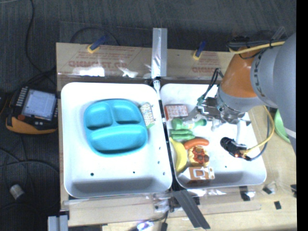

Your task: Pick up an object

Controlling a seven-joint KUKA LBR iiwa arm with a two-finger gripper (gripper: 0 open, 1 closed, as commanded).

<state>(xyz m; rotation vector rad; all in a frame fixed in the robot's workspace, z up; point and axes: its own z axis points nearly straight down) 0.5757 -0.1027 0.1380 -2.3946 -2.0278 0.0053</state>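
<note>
The right bin [250,170] holds a cluster of toy food along its left side: a red and white box [176,111], green pieces [182,129], an orange sausage-shaped piece [196,142], a yellow banana [179,157], a red and yellow piece [199,154] and a small orange box [201,173]. My gripper [206,116] hangs low over the upper middle of this bin, just right of the green pieces. The wrist and its cables hide much of it.
The left bin [77,172] holds a blue divided plate [115,125], with a small pale corn-like piece [147,113] at the plate's right edge. A raised divider [166,143] separates the bins. The arm's grey and orange body [255,78] covers the right bin's upper right corner.
</note>
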